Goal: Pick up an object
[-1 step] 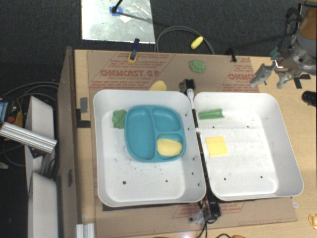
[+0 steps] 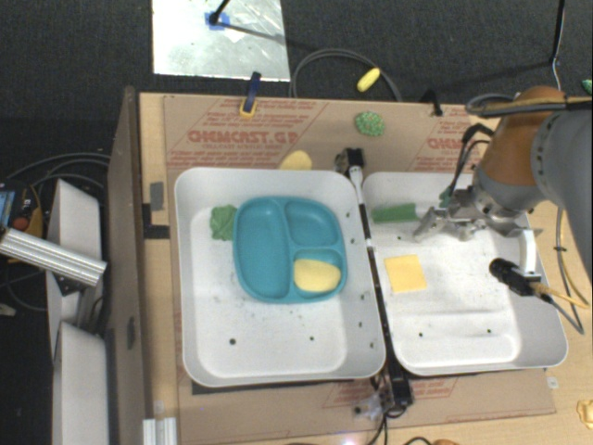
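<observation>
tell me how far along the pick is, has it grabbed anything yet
Nothing looks picked yet. The claw is low in the right bin, next to the green block, with nothing visibly between its fingers. The yellow square lies flat nearby. Grasping and lifting an object are both left.

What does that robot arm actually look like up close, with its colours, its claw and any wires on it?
The arm is a thick, rounded grey tube with an orange band above the wrist. Below the band sits a grey collar, then a small metal gripper of thin silvery parts. Dark cables loop along the wrist beside the band. No lettering or markings can be made out on it.
</observation>
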